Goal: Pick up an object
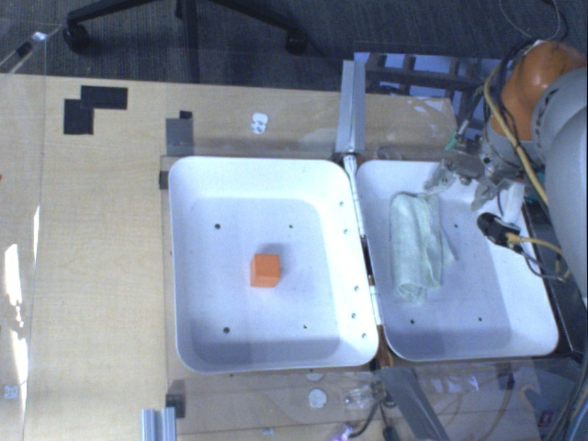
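An orange cube [265, 270] sits alone near the middle of the left bin [197, 338] on the desk [92, 292]. In the right bin [524, 333], a rolled pale cloth [415, 244] lies lengthwise, near to far. At its far end hovers the hand [457, 175]; whether spread or pressed together cannot be told.

Two bins sit side by side on the bench [101, 274], touching along their inner rims. The left bin [197, 338] holds a small cube [265, 270] near its middle. In the right bin [524, 333], a rolled cloth [415, 246] lies lengthwise toward the shared rim. The gripper [457, 175] hangs just beyond the cloth's far end, perhaps touching it.
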{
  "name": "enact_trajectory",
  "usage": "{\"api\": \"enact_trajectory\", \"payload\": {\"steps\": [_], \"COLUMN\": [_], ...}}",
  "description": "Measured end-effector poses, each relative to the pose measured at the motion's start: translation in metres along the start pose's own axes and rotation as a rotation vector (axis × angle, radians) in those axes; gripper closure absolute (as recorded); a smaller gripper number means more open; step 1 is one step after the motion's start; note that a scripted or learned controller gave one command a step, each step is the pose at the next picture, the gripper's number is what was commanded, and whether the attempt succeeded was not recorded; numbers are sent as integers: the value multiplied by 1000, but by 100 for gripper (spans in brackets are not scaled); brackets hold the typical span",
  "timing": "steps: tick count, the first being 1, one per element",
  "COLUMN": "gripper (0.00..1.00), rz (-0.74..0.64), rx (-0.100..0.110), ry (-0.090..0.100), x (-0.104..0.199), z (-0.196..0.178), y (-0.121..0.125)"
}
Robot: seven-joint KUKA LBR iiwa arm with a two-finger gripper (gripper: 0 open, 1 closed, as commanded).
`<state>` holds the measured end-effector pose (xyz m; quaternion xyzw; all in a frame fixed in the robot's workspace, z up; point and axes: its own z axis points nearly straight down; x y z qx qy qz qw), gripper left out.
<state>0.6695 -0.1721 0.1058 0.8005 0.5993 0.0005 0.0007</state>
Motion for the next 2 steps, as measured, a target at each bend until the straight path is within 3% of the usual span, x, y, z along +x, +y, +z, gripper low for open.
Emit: {"api": "enact_trajectory", "payload": {"steps": [1, 2], "gripper": [100, 100], "rz": [-8, -39], "rx": [-5, -6], "ry": [-2, 1], "x": [2, 5], "z": [-12, -135], "y": [2, -40]}}
